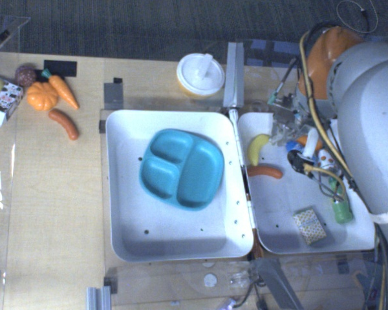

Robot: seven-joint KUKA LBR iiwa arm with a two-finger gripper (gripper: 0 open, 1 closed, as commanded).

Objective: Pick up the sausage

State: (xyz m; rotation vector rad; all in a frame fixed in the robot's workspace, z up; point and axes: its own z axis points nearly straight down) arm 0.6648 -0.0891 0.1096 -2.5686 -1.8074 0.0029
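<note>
1. The sausage (265,171) lay in the right bin (281,237), close to its left wall, stretched roughly left to right on the white floor.
2. It looked like a small toy piece: probably light, smooth-skinned and rounded, so likely to roll or squirt out of a pinch. The best hold seemed to be across its narrow width at mid-length, coming straight down.
3. A banana (257,148) sat just above it, near but apparently apart, leaving little room on that side.
4. The tool (291,137) hung over the upper part of the same bin, amid cables; whether it was apart or together could not be told, and nothing was visibly held.
5. A patterned sponge-like block (309,225) and a green piece (341,211) lay farther off in that bin.
6. The left bin (126,231) held a blue divided plate (181,168).
7. A second sausage-like toy (64,123) lay on the surface (52,205), well apart.
</note>
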